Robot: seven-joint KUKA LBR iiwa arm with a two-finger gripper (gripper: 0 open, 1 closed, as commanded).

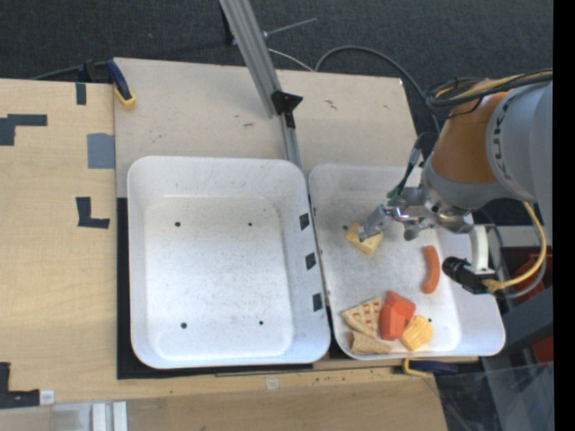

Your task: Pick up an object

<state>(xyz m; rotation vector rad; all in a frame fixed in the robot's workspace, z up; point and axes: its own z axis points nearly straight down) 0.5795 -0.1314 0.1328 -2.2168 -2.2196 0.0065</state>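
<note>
My gripper [393,219] hangs over the middle of the right bin [350,187], under the grey wrist with the orange band. A yellow cheese wedge [364,239] sits just left of and below the gripper's tip, touching or almost touching it; I cannot tell which. An orange sausage [430,268] lies to the right of the gripper. In the bin's near corner sit a waffle piece [363,316], a red-orange block [396,315] and a yellow ridged piece [416,333].
The left bin [137,180] lies beside the right one, with black clips on the shared rim. A slanted metal pole [254,43] rises from behind the bins. Cables loop near the arm at the right.
</note>
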